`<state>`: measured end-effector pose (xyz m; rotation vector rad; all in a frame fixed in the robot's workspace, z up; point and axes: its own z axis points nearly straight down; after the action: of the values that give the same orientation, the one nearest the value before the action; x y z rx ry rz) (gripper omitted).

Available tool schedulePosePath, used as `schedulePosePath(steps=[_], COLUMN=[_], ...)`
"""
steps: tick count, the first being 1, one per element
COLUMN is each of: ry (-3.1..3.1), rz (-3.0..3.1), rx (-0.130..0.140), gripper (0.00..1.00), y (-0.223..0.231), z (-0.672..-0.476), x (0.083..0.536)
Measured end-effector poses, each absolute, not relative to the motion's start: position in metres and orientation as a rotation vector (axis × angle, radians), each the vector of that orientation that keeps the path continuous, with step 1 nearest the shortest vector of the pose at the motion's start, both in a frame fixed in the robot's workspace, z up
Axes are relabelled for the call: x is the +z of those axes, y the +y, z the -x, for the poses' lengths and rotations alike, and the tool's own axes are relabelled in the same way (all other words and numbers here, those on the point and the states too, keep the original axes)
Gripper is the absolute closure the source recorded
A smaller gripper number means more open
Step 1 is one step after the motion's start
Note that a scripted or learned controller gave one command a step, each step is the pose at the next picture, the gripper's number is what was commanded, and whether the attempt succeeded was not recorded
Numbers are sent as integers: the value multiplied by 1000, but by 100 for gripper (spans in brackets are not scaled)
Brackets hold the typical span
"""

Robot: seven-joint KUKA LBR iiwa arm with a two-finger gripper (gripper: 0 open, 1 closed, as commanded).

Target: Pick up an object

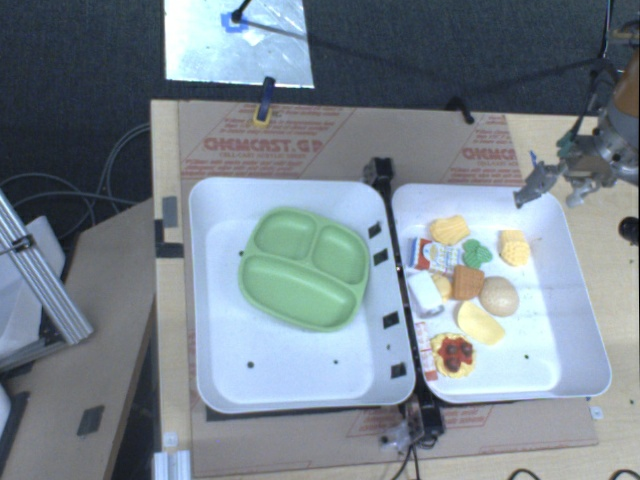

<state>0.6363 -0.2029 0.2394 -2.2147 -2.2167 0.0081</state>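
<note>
We are hovering the gripper [551, 185], jaws spread and holding nothing, over the right bin [575, 268]; toy food [470, 283] is lying unpicked.

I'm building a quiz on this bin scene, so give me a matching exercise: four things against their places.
Things:
1. green divided plate
2. gripper
3. pizza slice toy
4. corn toy

Places:
A. above the right bin's far right corner
B. left bin
C. right bin, near edge
D. right bin, far right among the food

Pairs: 1-B, 2-A, 3-C, 4-D
</note>
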Motion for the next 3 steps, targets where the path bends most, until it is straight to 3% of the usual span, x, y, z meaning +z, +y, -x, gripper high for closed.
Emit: schedulePosePath(steps=[1, 3], ry=[-2227, -2228], rz=[2219, 2213], rx=[-2, 1], gripper=[0, 0], y=[-202, -191], z=[-639, -654], x=[247, 138])
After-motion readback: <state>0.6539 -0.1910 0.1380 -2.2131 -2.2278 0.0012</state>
